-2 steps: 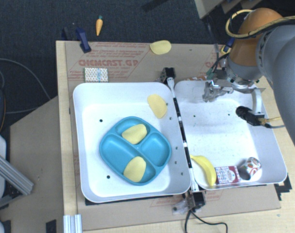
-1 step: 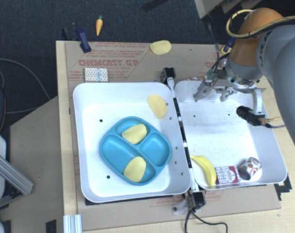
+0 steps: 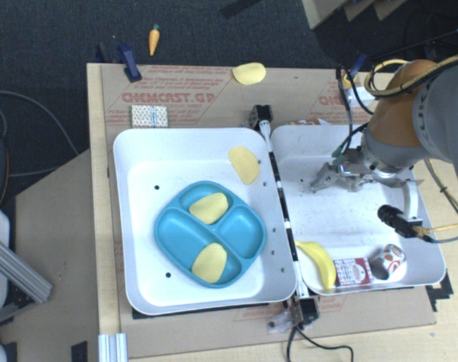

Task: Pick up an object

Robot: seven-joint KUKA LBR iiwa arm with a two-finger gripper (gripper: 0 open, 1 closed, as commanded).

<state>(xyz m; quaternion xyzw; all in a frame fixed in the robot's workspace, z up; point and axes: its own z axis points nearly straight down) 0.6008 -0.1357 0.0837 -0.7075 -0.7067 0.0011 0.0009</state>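
The gripper [image 3: 324,178] hangs low in the right bin [image 3: 304,138], fingers spread wide, holding nothing. This looks like the approach step; next it must reach the banana [image 3: 319,262].

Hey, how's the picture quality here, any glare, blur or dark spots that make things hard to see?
Camera view: lighting is soft and even, and both white bins are bright without washing out; the blue plate and banana look sharp; the arm's orange band is slightly soft; the tool casts a faint shadow; the floor above the bench is dark.
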